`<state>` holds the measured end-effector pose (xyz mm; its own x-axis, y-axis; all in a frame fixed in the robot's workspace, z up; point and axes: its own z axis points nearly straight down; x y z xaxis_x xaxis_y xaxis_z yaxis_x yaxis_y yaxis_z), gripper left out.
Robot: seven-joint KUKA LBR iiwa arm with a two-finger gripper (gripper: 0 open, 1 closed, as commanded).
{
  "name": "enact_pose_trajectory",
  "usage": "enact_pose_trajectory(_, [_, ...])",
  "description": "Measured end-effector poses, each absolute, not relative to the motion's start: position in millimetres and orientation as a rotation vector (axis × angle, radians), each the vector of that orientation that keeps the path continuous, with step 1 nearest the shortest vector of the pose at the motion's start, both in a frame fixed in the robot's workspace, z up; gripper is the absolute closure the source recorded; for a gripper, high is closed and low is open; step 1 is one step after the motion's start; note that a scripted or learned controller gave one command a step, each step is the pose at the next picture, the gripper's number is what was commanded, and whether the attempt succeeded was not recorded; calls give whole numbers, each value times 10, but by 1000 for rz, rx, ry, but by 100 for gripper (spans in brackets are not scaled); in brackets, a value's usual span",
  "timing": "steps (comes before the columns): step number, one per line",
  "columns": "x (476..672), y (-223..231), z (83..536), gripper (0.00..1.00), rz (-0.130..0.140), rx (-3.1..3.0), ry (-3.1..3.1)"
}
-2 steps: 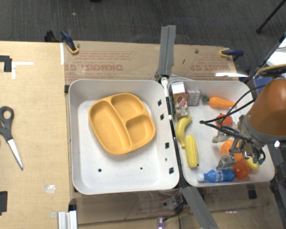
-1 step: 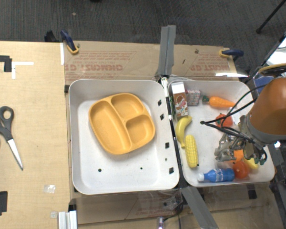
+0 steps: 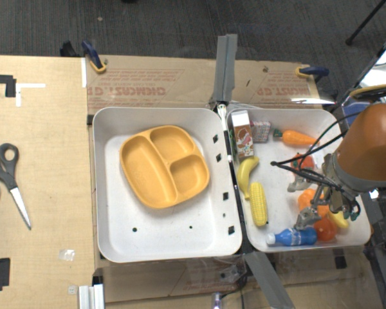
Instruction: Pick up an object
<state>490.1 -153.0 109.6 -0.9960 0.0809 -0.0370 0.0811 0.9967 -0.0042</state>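
The right bin (image 3: 276, 116) holds several toy foods: a milk carton (image 3: 242, 134), a banana (image 3: 247, 173), a corn cob (image 3: 258, 203), a carrot (image 3: 296, 137), a blue bottle (image 3: 292, 238) and orange and yellow pieces (image 3: 324, 227). My gripper (image 3: 312, 210) hangs low over the bin's right side, among the orange pieces and just above the blue bottle. The arm's orange band (image 3: 370, 143) and cables cover part of that corner. I cannot tell what, if anything, sits between the fingers.
The left bin (image 3: 109, 230) carries a yellow divided plate (image 3: 165, 165). Scissors (image 3: 9, 179) lie on the wooden bench at far left. A grey bar (image 3: 224, 69) runs between the bins at the back, over cardboard with blue clamps (image 3: 93, 55).
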Motion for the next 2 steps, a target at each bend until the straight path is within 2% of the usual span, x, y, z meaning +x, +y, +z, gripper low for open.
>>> enact_pose_trajectory(1, [4909,-1527,1185,100,-8,123,3103])
enact_pose_trajectory(2, [4909,-1526,1185,0,-8,123,3103])
